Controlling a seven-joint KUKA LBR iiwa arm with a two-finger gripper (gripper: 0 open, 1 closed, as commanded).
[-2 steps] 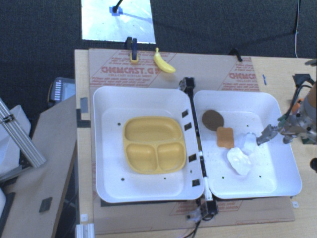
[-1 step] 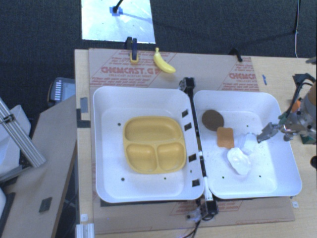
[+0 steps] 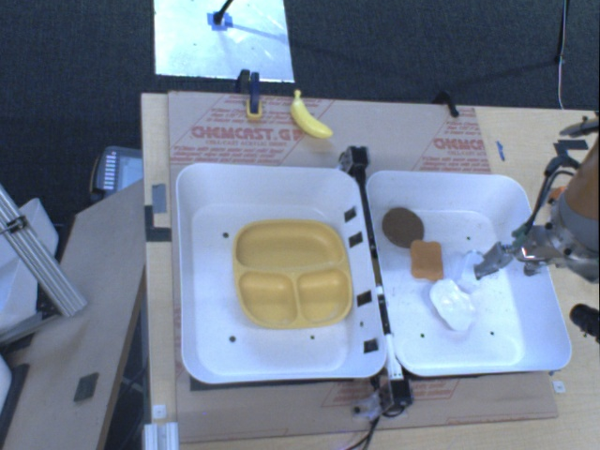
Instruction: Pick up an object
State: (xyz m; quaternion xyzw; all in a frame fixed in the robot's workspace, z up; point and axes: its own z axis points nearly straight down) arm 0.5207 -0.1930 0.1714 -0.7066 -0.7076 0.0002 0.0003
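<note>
The right bin (image 3: pixel 525 204) holds three things. A brown round disc (image 3: pixel 402 225) lies near its back left corner, with an orange block (image 3: pixel 427 260) just in front of it. A white crumpled object (image 3: pixel 453 304) lies a little nearer the front, in the middle of the bin. My gripper (image 3: pixel 494 261) reaches in from the right and hangs over the bin floor. It is just right of the orange block and slightly behind the white object. I see nothing held in it.
The left bin (image 3: pixel 202 251) holds a yellow divided plate (image 3: pixel 289 272). A yellow banana (image 3: pixel 309 120) and a yellow-handled clamp (image 3: pixel 253 97) lie on the cardboard behind the bins. A black divider (image 3: pixel 367 261) runs between the bins.
</note>
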